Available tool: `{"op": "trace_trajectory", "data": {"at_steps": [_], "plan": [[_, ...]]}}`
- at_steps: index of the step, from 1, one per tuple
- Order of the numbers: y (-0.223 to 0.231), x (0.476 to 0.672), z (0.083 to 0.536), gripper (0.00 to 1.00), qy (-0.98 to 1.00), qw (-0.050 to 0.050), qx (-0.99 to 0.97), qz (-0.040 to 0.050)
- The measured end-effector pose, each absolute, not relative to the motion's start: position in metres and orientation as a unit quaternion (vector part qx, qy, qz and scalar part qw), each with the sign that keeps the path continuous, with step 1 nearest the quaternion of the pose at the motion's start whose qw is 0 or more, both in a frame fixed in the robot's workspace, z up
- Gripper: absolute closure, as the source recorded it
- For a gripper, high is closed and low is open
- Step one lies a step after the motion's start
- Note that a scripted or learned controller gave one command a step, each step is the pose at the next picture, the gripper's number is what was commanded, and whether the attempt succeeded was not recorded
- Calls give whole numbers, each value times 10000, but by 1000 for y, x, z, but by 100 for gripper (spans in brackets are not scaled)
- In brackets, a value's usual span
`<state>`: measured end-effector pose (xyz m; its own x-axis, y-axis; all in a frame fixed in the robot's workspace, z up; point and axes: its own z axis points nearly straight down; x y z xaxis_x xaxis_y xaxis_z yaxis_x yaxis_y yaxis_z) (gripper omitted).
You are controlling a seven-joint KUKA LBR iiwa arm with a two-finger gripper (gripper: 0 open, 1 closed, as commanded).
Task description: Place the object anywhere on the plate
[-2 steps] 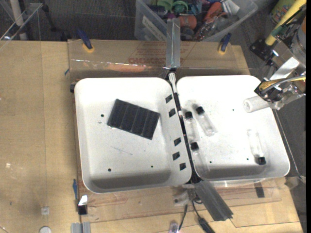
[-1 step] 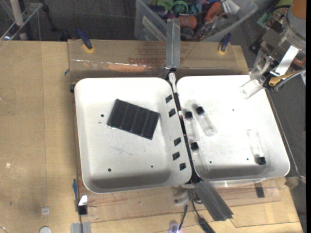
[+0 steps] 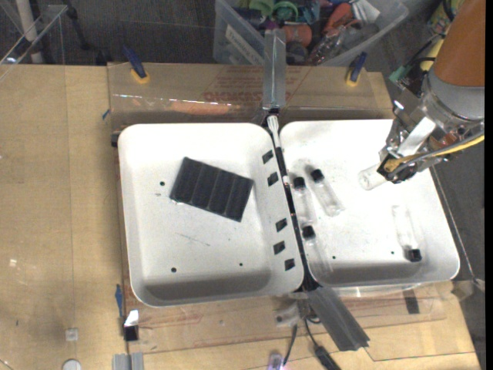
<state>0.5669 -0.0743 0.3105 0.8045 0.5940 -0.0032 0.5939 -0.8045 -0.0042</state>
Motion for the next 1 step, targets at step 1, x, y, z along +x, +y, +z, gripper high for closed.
{"op": "trace_trajectory", "data": {"at_steps": [1], "plan": [[-43,479,247,100,-3638,14,-9315,21]]}}
